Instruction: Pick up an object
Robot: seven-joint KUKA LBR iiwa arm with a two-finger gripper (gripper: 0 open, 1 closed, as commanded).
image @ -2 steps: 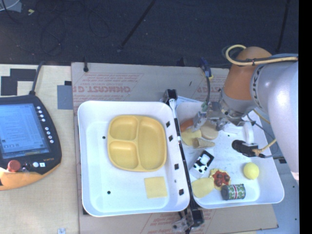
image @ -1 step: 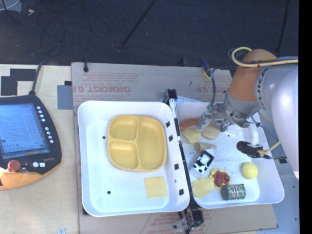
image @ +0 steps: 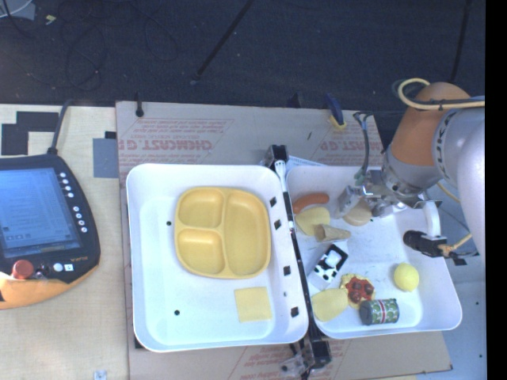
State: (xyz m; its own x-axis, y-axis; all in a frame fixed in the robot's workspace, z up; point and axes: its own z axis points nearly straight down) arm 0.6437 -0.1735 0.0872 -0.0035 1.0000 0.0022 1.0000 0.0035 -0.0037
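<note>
My gripper (image: 363,199) hangs low over the far side of the right bin (image: 444,315), reaching in from the right. Directly beneath its tip lies a small tan rounded piece (image: 358,216); whether it is held I cannot tell. To the left are an orange-red sausage (image: 310,200), a pale yellow lump (image: 312,219) and a tan wedge (image: 333,232). Nearer the front sit a black-and-white block (image: 329,264), a yellow piece (image: 329,304), a red item (image: 360,289), a small can (image: 379,312) and a lemon (image: 405,277).
The left bin (image: 150,291) holds a yellow divided plate (image: 222,232) and a flat yellow square (image: 253,304). A black divider (image: 289,244) runs between the bins. A tablet-like pendant (image: 40,216) lies on the bench at the far left.
</note>
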